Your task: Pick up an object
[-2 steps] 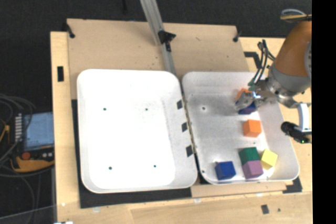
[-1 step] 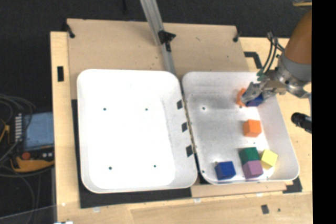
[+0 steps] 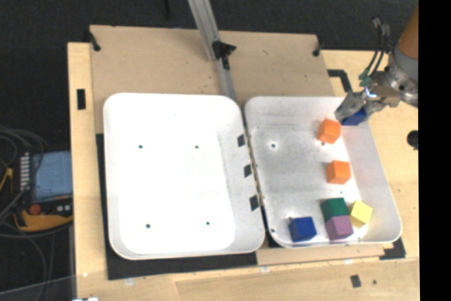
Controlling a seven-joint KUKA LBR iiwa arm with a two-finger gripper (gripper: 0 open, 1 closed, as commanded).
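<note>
1. We look down on a wooden bench (image 3: 77, 151) bearing two shallow white bins side by side, the left bin (image 3: 173, 173) and the right bin (image 3: 282, 173).
2. We see the gripper (image 3: 352, 111) at the far right corner of the right bin, hanging over its rim; whether it is released or clenched we cannot tell, and we see no block in it.
3. Just left of the gripper lies an orange cube (image 3: 328, 130), tilted, and nearer to us a second orange cube (image 3: 339, 172) sits close to the right wall.
4. Along the near edge we find a blue cube (image 3: 301, 228), a green cube (image 3: 334, 209), a purple cube (image 3: 339, 227) and a yellow cube (image 3: 361, 213); the last three are clustered together.
5. A metal rail (image 3: 201, 7) slants in from the far side toward the gap between the bins.
</note>
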